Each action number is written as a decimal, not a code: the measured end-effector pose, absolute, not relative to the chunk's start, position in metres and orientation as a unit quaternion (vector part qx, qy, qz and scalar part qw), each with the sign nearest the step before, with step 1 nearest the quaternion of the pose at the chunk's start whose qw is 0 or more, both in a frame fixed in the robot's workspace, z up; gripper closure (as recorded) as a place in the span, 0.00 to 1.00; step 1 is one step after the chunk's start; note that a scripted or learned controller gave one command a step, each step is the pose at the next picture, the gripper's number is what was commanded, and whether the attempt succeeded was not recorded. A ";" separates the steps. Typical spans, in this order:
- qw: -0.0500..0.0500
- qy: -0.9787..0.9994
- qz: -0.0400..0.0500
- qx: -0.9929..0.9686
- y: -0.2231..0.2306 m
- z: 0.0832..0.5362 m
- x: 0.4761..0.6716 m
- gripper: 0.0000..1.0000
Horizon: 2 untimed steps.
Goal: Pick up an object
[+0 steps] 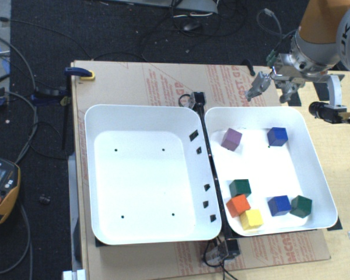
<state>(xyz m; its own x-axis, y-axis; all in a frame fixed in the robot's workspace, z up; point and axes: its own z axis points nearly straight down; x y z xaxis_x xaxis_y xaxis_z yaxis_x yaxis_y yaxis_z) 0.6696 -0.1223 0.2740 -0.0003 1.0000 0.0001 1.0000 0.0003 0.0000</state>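
Overhead, the gripper [274, 90] hangs behind the right bin [315, 156], fingers spread and apparently empty, though small in view. Nearest lies the blue cube [277, 136], beside a purple cube [231, 139]: probably light, rigid, best pinched across two flat opposite faces.

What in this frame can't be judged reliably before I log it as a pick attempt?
- Gripper: small and seen from above over the bench beyond the right white plastic bin; its height cannot be read.
- Grey arm with orange band: cut off by the camera view's top and right edges.
- Orange cube, yellow cube and dark green cube: bunched together; contact unclear.
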 end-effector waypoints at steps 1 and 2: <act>0.004 -0.708 0.002 -0.706 -0.071 0.184 0.620 0.00; 0.003 -0.707 0.003 -0.708 -0.101 0.083 0.647 0.00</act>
<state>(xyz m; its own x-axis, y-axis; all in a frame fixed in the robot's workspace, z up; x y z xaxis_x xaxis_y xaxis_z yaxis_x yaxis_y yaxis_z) 0.6471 -0.1015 0.0831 0.0015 1.0000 0.0001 1.0000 -0.0015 -0.0078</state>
